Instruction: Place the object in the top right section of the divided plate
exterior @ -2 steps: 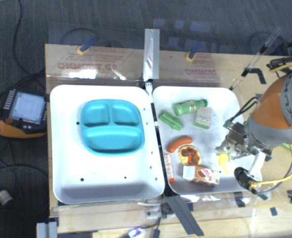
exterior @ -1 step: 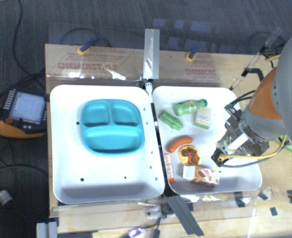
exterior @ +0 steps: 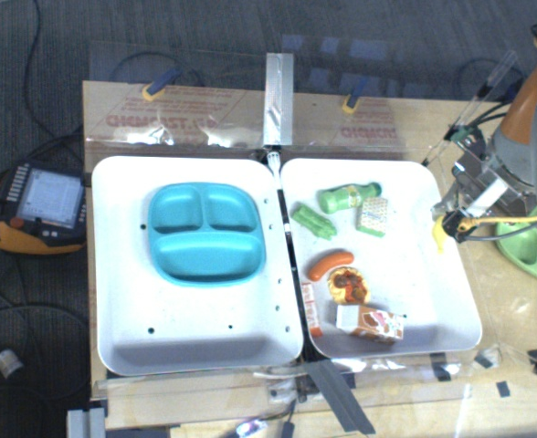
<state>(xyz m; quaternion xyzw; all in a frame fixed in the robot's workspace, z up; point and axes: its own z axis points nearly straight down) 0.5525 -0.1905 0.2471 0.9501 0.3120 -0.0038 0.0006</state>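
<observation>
The pincer (exterior: 458, 215) is hanging at the right rim of the right bin (exterior: 451, 272), above the counter edge; I can't tell its opening, and nothing is showing in its grasp. So the pick step is looking not yet begun: this is reading as the approach stage, early in the task.

Candidate objects are all lying in the right bin: a green bottle (exterior: 348, 195) near the top, a green pepper-like piece (exterior: 313, 221) just left of it, a pale speckled block (exterior: 373, 215) beside the bottle, a sausage (exterior: 330, 263) at the middle, a round red-brown food piece (exterior: 348, 285) touching it below, and a small carton (exterior: 369, 322) toward the near rim. A thin red-white stick (exterior: 309, 308) is lying along the divider wall. Which one is meant, I can't say.

The blue divided plate (exterior: 206, 232) is sitting in the left bin (exterior: 122, 318), well apart from the pincer; its top right section (exterior: 230, 210) is bare.

Next move, by my judgement: reaching leftward into the right bin, dropping over one item, closing on it, then carrying across the divider to that section.

The arm (exterior: 515, 153) is coming in from the right, wrist tilted down-left toward the bin, cables trailing beside it. A green bowl (exterior: 524, 245) is sitting on the counter just right of the pincer.
</observation>
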